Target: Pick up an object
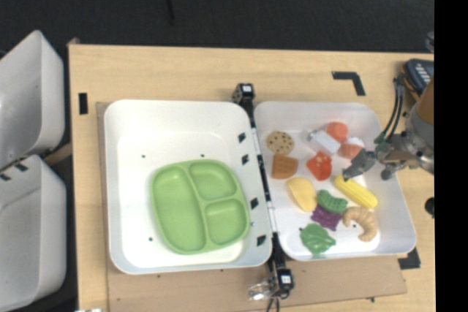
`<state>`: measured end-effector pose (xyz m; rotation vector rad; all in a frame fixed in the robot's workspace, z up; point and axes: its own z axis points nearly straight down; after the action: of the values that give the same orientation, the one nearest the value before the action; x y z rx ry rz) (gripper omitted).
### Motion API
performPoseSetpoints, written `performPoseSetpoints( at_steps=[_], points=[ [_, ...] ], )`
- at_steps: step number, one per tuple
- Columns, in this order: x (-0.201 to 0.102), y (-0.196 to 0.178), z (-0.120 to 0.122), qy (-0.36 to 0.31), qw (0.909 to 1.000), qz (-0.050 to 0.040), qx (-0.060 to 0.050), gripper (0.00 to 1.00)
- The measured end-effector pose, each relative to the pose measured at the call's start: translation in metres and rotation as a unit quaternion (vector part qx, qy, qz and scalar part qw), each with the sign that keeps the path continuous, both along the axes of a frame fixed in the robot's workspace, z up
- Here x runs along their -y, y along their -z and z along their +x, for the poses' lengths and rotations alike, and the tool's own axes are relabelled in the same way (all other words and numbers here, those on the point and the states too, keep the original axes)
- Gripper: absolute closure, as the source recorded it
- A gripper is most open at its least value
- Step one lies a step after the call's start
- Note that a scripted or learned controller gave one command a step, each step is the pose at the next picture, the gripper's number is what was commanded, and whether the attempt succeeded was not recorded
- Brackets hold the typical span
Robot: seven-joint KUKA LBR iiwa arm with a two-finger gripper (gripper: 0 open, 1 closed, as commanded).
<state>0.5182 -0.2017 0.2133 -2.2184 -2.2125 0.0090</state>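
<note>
A dark, almost black floor is seen across the top of the frame, and below it a pale wooden table is spread, with two white rounded shapes at the left edge. On the table two shallow white bins are set side by side, touching along the middle. In the left white bin a light green plastic plate with three compartments is laid, toward the lower middle. In the right white bin a cluster of small toy foods is gathered: a round tan cookie with dark chips at the upper left, an orange-brown wedge just below it, a red pepper-like piece near the centre, an orange-red round piece with a white part above it, a yellow lemon-like lump, a yellow corn cob, a purple piece under a dark green leafy piece, a light green leafy piece at the bottom, and a tan croissant-shaped piece at the lower right. The grey tool is reached in from the right edge of the frame, above the corn cob and beside a small reddish piece; whether it is spread or closed cannot be told, and nothing is seen gripped by it.
</note>
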Motion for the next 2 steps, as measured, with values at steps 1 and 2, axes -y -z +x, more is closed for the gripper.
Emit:
performPoseSetpoints(
  at_steps=[1, 2],
  points=[
    [0.000, -0.006, 0.002, -0.002, 1.0000, -0.0013, 0.005, 0.00],
    [0.008, 0.041, 0.005, -0.001, 1.0000, -0.0015, 0.004, 0.00]
  ],
)
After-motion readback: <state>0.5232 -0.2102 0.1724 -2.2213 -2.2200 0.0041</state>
